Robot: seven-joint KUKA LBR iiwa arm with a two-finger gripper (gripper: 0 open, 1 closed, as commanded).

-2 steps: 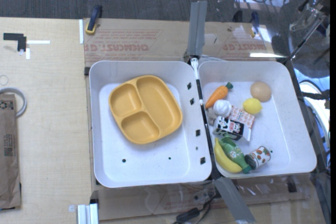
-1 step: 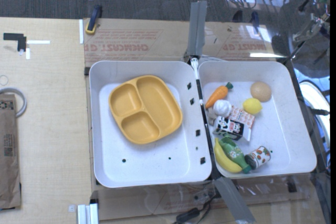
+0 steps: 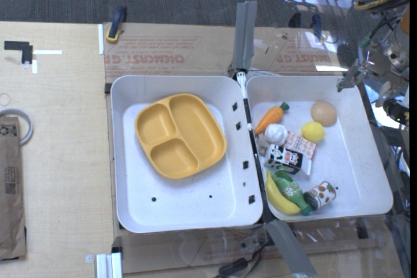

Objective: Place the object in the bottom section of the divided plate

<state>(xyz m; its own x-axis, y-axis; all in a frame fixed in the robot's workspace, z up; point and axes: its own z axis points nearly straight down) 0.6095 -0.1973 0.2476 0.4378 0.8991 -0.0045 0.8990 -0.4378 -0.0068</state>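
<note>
From above, the table (image 3: pixel 52 140) carries two shallow white bins side by side: the left bin (image 3: pixel 130 205) holds a yellow divided plate (image 3: pixel 180 135), tilted a little so its single large section runs along the right and two smaller ones lie to the left, the lower of them toward the near edge. None of its sections has anything in it. The right bin (image 3: pixel 365 166) holds all the loose items: a toy carrot (image 3: pixel 270 118), a tan ball (image 3: pixel 324 113), a lemon (image 3: pixel 313 131), a white garlic-like piece (image 3: pixel 275 134), a small carton with black and white markings (image 3: pixel 285 159), a banana (image 3: pixel 280 198) with a green piece (image 3: pixel 291 187) lying on it, and a small can (image 3: pixel 320 194) just beside them. Which one is meant for the plate cannot be told from here; all of them sit in the right bin, well apart from the plate. The arm (image 3: pixel 384 68) stands at the far right edge by the bin's upper corner, and whether the tool is open or closed cannot be told. The items in the middle touch or overlap, so a pick there could likely catch a neighbour or slip off a rounded surface; the plate's tilt could also put a release in the wrong section or on a ridge.
</note>
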